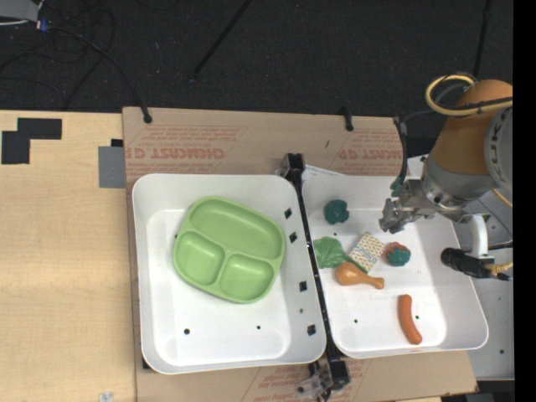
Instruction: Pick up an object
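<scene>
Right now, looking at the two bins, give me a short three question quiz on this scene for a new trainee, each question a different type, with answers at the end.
1. True or false: the green divided plate lies in the same bin as the toy foods.
2. Multiple choice: which item lies closest to the near rim of the right bin? A) the teal ball B) the orange sausage C) the green leaf
3. Fill in: the gripper hangs over the ____ bin.

Key
1. False. The plate sits alone in the left bin.
2. B.
3. Right.
</scene>
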Available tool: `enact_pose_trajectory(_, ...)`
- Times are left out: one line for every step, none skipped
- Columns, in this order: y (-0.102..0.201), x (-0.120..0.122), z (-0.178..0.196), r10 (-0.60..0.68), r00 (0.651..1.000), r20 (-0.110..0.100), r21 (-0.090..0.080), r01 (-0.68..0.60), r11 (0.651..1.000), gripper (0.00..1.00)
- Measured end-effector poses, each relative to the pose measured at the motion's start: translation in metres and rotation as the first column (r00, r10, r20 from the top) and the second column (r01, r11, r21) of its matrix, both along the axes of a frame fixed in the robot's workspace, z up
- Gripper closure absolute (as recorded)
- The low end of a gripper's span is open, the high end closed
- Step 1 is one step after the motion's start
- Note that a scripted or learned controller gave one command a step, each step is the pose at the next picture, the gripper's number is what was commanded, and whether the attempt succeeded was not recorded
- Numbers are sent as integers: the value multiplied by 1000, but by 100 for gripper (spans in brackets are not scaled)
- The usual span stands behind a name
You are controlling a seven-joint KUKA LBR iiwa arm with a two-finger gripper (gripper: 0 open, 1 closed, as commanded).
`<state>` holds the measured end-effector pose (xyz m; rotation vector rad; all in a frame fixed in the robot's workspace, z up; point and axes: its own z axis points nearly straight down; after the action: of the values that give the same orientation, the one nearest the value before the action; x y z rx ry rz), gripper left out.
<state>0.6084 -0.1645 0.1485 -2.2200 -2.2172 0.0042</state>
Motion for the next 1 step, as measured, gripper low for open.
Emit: enact_pose_trajectory(-3, 2, 43, 1, 1000, 6, -1, -1, 1000, 100)
